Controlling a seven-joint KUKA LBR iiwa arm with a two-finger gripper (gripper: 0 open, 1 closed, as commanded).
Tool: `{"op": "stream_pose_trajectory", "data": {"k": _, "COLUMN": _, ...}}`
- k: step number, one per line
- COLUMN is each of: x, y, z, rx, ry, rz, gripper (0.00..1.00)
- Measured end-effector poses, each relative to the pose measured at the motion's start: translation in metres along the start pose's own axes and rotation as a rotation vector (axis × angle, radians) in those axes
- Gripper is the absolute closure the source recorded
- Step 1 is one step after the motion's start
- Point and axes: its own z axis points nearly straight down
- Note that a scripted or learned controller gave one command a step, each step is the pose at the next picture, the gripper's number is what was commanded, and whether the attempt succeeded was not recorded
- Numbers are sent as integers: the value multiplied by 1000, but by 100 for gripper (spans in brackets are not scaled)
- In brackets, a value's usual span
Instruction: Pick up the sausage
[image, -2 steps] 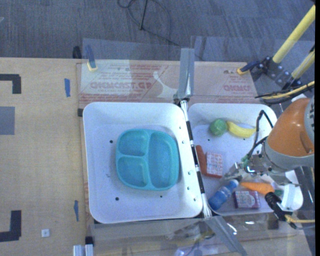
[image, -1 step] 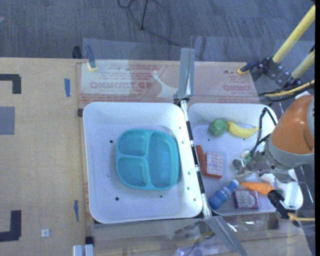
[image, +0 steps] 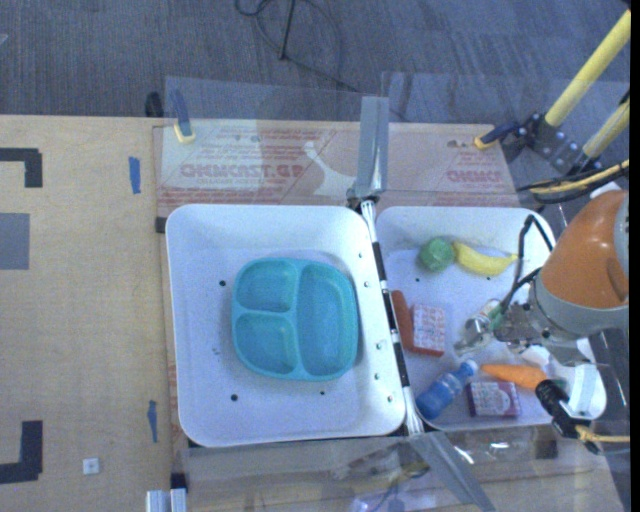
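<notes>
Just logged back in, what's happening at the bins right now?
The arm is over the right bin, with its gripper low among the items and nothing visibly held. The sausage, a reddish-brown piece, lies by that bin's left wall beside a small printed box. Also in the bin are a green ball-like fruit, a banana, a carrot, a blue bottle and a purple packet. The left bin holds a teal divided plate.

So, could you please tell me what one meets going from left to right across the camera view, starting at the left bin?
Blue divided plate → sausage → red-and-white box → blue bottle → gripper → orange carrot.
</notes>
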Motion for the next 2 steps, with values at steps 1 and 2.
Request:
{"op": "stream_pose_trajectory", "data": {"k": 1, "x": 11, "y": -6, "z": 11, "rx": 6, "ry": 4, "rz": -31, "gripper": 0}}
{"op": "stream_pose_trajectory", "data": {"k": 2, "x": 3, "y": -17, "z": -71, "rx": 11, "ry": 10, "rz": -217, "gripper": 0}}
